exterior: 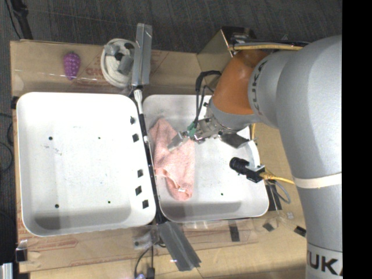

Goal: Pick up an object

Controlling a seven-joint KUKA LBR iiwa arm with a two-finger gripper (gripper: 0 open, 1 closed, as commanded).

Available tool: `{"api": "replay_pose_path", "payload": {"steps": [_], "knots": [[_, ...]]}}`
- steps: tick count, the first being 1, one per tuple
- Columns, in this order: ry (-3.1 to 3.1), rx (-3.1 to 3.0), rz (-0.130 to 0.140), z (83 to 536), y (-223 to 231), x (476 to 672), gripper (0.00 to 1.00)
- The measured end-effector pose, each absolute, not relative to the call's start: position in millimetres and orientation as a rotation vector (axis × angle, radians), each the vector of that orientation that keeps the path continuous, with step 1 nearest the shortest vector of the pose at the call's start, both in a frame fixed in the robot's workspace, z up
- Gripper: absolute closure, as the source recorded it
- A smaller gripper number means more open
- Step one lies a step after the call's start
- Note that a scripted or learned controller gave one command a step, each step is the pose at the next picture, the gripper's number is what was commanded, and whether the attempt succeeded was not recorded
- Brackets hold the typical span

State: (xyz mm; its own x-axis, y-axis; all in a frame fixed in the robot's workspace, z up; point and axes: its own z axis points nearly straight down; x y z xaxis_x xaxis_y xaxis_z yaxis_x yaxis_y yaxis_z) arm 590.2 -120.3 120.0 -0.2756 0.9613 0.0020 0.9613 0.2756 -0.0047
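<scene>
Pink cloth (174, 158) is seen lying crumpled in the right bin (244, 205), close against the wall shared with the left bin (75, 156), with one end drawn up toward the pincer (187, 134). The pincer is seen low over that upper end, at or just above the fabric, but whether its fingers are spread or closed on a fold cannot be told, since the wrist and the grey arm (290, 97) hide the tips. Several risks can be judged from this. If only a thin edge of cloth has been caught, the fabric may slip free as it is lifted, because most of its weight lies lower in the bin. If the pincer has been closed beside the fold instead of around it, nothing will be raised. A hard downward push could press the fingers against the bin floor. The dragging tail could also snag on the divider clips (139, 173) between the bins. A purple object (71, 64) on the tabletop (46, 57) lies well apart and is not concerned.
</scene>
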Motion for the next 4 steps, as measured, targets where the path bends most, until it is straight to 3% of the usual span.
{"api": "replay_pose_path", "payload": {"steps": [1,3,4], "knots": [[-2.354,-2.080,0.001,93.4,-134.0,634.3,0.00],[-2.371,-2.062,-0.004,94.3,-169.0,577.2,0.00],[-2.472,-1.933,0.001,92.8,-110.6,586.7,0.00]]}}
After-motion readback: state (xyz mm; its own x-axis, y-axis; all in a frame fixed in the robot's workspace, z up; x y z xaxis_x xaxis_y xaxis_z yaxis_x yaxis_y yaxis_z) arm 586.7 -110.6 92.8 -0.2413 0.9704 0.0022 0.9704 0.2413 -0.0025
